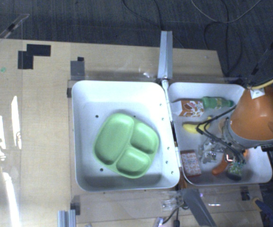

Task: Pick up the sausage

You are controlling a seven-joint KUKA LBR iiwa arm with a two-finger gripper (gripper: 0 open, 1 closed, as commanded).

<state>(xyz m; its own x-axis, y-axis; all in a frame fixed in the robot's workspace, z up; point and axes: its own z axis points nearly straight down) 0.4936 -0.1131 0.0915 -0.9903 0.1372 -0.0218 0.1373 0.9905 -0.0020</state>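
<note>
- The arm is low over the right bin [264,176], its orange band [259,117] covering much of the bin's far right side, and the gripper [216,151] sits in a tangle of metal and cable near the front.
- How the tool is set I cannot tell: that hardware blurs together from this angle.
- The sausage [218,167], as I read it, is the small orange-red piece lying on the bin floor just to the gripper's front right, touching or nearly touching a dark green item [234,170].
- Risk one: the tool looks offset from the sausage, so a close here could catch air, or the brown speckled packet [191,162] beside it.
- Risk two: the dark green item crowds the sausage; the two could be nudged together or grabbed as a pair.
- Risk three: a rounded sausage may roll or squirt out of the pinch.
- Also in the right bin: a yellow banana-like piece [191,127], a green bottle [217,102] and a printed carton [191,108] along the back.
- The left bin [87,100] holds a green divided tray [127,144], well apart from the action.
</note>
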